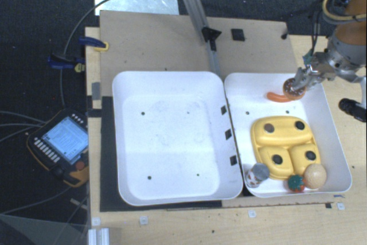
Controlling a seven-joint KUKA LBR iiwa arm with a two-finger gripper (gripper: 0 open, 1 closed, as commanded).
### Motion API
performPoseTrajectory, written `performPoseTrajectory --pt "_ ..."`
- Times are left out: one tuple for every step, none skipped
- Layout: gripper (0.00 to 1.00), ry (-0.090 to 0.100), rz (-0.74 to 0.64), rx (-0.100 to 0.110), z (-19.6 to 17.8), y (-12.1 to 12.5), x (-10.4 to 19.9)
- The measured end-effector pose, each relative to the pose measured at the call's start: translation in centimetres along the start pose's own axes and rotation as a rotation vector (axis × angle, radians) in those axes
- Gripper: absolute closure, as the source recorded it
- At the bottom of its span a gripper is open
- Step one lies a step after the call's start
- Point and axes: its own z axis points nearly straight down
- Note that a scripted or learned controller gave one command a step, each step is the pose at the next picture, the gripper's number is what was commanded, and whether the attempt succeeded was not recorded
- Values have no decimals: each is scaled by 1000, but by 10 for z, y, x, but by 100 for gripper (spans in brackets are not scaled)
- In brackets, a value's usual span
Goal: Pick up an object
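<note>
My gripper [299,82] hangs low over the far part of the right bin [335,123], reaching in from the right. Just below its tip lies a small orange curved piece [277,97], and a brownish round thing [292,89] sits right at the tip; I cannot tell whether that thing is held. A large yellow moulded toy with dark holes [285,145] fills the middle of this bin. Along the near edge are a grey and white small object [257,173], a teal ball [295,182] and a beige ball [314,176].
The left bin [129,181] stands beside the right one, joined along a ridge with black clips [228,133]. A slanted metal pole [192,0] crosses the bench at the back. A hand-held pendant [62,143] lies off the bench to the left.
</note>
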Motion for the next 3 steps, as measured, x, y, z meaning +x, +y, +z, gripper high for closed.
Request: performPoseTrajectory --pt "100 -1 -1 -2 -44 2 0" --pt "100 2 -4 5 -29 -15 52" --pt "100 3 -5 6 -21 -38 110"
